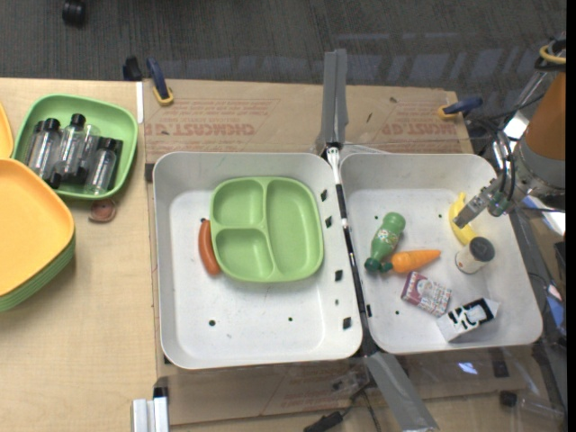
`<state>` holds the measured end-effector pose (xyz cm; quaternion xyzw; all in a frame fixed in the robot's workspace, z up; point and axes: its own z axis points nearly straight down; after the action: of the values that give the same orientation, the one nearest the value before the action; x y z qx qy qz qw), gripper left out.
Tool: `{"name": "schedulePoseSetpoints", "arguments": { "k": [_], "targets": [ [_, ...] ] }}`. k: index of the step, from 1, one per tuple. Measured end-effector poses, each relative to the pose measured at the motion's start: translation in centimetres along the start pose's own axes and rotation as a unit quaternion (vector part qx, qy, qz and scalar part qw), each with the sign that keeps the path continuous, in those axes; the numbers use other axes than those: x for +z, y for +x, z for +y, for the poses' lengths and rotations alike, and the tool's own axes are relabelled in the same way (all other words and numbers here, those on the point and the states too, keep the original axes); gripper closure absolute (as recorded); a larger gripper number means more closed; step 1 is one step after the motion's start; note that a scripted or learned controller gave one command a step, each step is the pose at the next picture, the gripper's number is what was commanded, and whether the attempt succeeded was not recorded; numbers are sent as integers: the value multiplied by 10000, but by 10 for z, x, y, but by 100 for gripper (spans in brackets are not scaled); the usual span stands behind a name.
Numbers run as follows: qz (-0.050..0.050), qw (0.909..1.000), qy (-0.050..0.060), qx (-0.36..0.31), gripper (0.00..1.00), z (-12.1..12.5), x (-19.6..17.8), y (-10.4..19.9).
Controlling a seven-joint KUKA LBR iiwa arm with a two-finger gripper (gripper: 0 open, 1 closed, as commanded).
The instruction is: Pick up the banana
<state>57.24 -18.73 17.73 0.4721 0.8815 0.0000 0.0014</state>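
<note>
The banana is a yellow piece lying against the right wall of the right bin. Part of it is covered by my gripper, which comes in from the right and sits right over the banana's upper end, at or just above it. The grey arm with its orange band stands over the bin's right rim. I cannot make out whether the banana is gripped.
In the right bin lie a green bottle, a carrot, a pink packet, a black-and-white box and a small capped jar just below the banana. The left bin holds a green divided plate and a sausage.
</note>
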Motion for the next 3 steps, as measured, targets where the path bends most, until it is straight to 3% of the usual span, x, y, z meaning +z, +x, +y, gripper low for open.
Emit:
{"name": "schedulePoseSetpoints", "arguments": {
  "k": [1,2,3],
  "targets": [
    [15,9923,5,-1242,100,-24,43,13],
    [-4,9825,-7,-1865,100,-3,55,-36],
    [6,9504,-7,-3111,100,-48,63,-4]
  ]
}}
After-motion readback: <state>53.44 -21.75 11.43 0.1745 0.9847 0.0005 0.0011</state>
